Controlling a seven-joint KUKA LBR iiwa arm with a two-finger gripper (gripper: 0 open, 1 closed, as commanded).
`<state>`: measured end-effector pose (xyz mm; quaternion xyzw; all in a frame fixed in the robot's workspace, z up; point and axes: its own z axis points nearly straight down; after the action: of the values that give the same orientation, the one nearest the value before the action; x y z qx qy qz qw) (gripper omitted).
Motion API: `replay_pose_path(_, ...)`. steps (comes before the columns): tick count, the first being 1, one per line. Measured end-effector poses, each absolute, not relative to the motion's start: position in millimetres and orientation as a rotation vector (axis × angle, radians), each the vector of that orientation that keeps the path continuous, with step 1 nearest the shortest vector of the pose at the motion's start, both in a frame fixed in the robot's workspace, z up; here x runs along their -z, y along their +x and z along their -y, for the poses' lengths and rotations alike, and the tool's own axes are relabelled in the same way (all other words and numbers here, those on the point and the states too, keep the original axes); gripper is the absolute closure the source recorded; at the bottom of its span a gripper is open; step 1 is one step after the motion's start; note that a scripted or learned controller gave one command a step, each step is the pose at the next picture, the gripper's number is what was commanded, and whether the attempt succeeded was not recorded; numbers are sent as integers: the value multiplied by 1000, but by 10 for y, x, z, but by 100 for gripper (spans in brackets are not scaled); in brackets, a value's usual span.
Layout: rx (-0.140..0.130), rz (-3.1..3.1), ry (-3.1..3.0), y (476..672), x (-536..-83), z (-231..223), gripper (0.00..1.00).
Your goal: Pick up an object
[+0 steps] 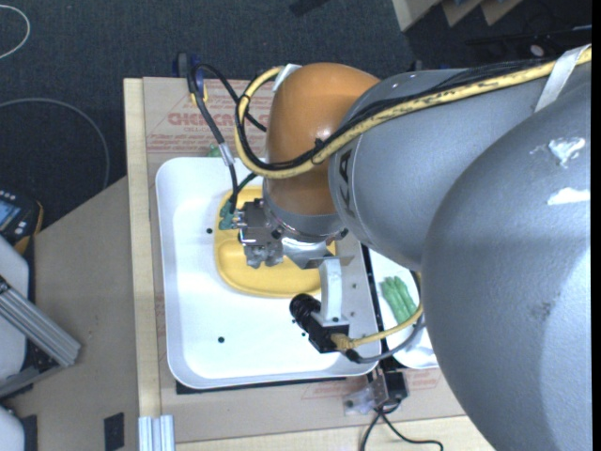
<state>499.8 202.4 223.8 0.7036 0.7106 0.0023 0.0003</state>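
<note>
A yellow, rounded object (246, 272) lies in the left white bin (188, 280), near its middle. The arm's orange band (310, 120) and grey wrist hang right over it and cover its far part. The gripper (261, 244) reaches down onto the yellow object's top, close to a small teal patch (228, 216) at its left edge. The wrist hides how the gripper sits on the object.
A green object (399, 299) lies in the right bin, mostly hidden by the arm. Black and yellow cables loop around the wrist. A black bracket (315, 322) hangs below the wrist over the left bin's front. The bench's cardboard edge frames the bins.
</note>
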Motion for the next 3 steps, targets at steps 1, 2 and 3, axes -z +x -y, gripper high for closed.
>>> replay_pose_path(1,-19,-2218,2212,5997,-3093,-2092,100)
replay_pose_path(2,-5,-2228,2217,4835,-3946,-1977,100)
replay_pose_path(3,6,-2218,2228,4785,-3617,-1034,100)
